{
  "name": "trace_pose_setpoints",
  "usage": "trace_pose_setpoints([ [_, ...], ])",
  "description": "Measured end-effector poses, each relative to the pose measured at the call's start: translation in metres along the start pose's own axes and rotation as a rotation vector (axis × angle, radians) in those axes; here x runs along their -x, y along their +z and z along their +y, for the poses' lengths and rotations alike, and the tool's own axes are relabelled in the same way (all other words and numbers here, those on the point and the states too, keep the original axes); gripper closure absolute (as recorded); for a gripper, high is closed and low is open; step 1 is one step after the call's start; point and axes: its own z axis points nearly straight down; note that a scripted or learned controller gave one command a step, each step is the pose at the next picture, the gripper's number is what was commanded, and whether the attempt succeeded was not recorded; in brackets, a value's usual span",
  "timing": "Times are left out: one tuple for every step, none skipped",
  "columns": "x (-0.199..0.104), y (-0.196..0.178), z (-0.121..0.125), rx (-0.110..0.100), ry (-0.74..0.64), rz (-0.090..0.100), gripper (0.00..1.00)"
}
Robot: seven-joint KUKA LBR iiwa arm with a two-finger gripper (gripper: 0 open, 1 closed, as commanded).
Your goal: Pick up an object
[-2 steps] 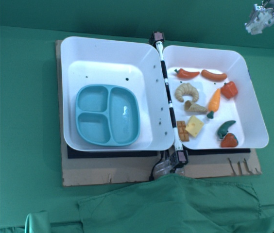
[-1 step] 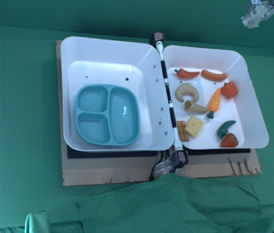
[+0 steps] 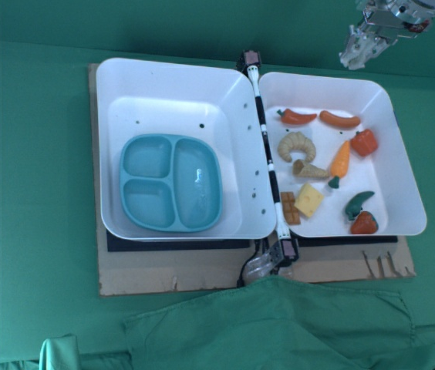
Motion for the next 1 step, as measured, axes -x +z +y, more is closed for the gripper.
trace_pose_setpoints([
  [0.0021, -0.0062, 0.0001, 0.009, 0.002, -0.002, 0.00],
])
